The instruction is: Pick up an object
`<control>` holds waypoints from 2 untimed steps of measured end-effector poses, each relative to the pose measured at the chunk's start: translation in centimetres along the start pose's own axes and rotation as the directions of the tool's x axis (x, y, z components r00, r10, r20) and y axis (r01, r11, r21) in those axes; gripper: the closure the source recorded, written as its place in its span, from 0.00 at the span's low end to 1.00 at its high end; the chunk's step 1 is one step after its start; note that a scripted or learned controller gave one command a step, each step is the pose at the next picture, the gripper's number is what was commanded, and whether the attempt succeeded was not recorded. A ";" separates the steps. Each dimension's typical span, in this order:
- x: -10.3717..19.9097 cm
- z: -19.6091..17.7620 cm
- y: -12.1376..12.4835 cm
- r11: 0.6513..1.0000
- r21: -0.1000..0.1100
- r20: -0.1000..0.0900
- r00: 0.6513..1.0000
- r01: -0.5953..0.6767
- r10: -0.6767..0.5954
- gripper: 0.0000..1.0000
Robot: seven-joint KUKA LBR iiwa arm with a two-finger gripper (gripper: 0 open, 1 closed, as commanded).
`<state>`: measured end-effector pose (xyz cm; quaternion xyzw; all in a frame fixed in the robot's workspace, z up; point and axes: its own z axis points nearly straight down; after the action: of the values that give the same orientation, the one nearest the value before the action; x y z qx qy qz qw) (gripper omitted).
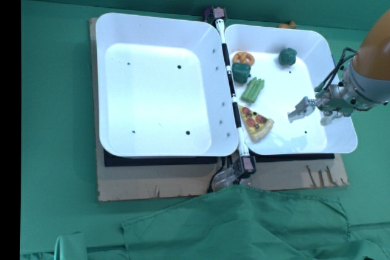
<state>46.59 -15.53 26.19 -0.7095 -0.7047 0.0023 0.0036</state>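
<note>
The right bin [341, 142] holds several toy foods. A pizza slice [256, 123] lies near its front left. A bunch of green asparagus [252, 89] lies above the slice, a dark green pepper-like piece [241, 72] sits next to it, and an orange pretzel [243, 58] is behind that. A dark green broccoli piece [287, 56] sits toward the back. My gripper [312, 114] hovers over the bin's right part, open, with nothing between its fingers [298, 111]. It is to the right of the pizza slice and apart from every toy.
The left bin [103, 82] stands beside the right one, joined by a hinge bar [231, 94]. Both rest on a cardboard sheet [152, 187]. Green cloth [244, 222] bunches up at the front. A small orange thing [287, 25] lies behind the right bin.
</note>
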 end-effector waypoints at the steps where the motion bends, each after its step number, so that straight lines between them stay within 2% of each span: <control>1: 2.9 -2.2 0.2 1.000 -0.015 0.004 1.000 0.006 -0.006 0.00; 2: 4.3 1.7 0.1 1.000 -0.007 0.002 1.000 0.003 -0.003 0.00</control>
<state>46.72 -11.27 24.53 -0.7085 -0.7057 0.0003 0.0006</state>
